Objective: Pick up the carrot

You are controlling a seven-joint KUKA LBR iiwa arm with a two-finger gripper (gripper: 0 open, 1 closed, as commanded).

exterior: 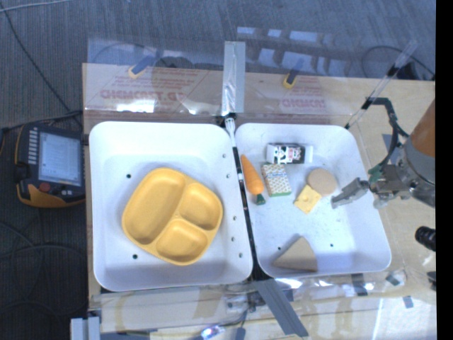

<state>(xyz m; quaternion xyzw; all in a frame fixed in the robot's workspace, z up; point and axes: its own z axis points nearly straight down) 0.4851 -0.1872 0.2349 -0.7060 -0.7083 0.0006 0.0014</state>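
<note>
Two bins: white, side by side on tabletop.
Carrot: right bin, 9 o'clock edge, against the divider, green tip toward 6.
Neighbour: patterned block just beside carrot at 3.
Claw: at bin's 3 o'clock rim, empty; spread — cannot tell.
Advice: approach from above, straddle the carrot's width, avoid divider and block.

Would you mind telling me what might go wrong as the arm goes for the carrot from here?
The carrot lies against the right bin's left wall, leaving little finger room on that side. The patterned packet sits close beside it and could be nudged or grabbed instead. The claw must also cross the cheese wedge.
</note>
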